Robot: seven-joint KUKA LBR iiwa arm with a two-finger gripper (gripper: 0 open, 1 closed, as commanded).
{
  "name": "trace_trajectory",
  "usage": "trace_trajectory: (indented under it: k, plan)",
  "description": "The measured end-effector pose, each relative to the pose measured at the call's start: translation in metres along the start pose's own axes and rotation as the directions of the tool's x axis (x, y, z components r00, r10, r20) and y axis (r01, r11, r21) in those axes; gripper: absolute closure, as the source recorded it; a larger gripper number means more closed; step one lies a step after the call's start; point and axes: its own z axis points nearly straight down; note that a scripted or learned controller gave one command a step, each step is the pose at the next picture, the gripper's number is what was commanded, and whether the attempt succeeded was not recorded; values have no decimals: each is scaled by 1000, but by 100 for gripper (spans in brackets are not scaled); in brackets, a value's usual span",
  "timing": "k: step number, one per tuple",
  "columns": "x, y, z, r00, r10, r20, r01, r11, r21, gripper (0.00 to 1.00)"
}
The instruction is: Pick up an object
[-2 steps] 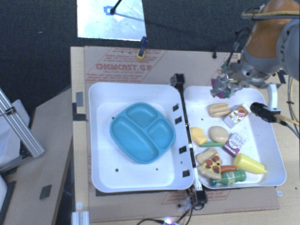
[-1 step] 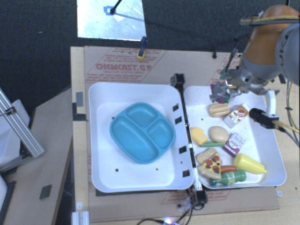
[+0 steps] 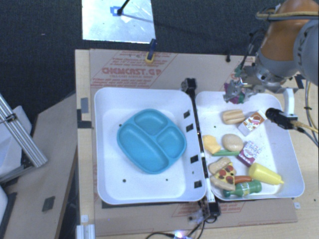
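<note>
Nearest the camera, along the front wall of the right bin (image 3: 294, 183), lie a green bottle (image 3: 244, 188) with a red cap end, a pizza slice (image 3: 225, 174) and a yellow squeeze bottle (image 3: 265, 174). Just behind them sit a small purple-and-white packet (image 3: 249, 152), a tan round bun (image 3: 232, 142) and a yellow cheese wedge (image 3: 212, 144). Farther back lie a hot dog bun (image 3: 233, 116) and a red-and-white carton (image 3: 251, 123), side by side.

The left bin (image 3: 112, 183) holds one blue divided plate (image 3: 151, 140), three compartments, lying flat near its middle.

My claw (image 3: 233, 92) hangs over the far left corner of the right bin, just beyond the hot dog bun, and I cannot tell how it is set; it blurs into a grey and purplish shape with a touch of green.
</note>
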Motion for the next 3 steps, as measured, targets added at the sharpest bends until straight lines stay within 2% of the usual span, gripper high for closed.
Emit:
trace_trajectory:
  k: [1, 2, 3]
  plan:
    - [2, -4, 21, 1000, 3, 1, -3, 1000, 3, 100]
    - [5, -7, 18, 1000, 1, 0, -1, 1000, 3, 100]
    - [-7, 5, 13, 1000, 3, 1, -3, 1000, 0, 100]
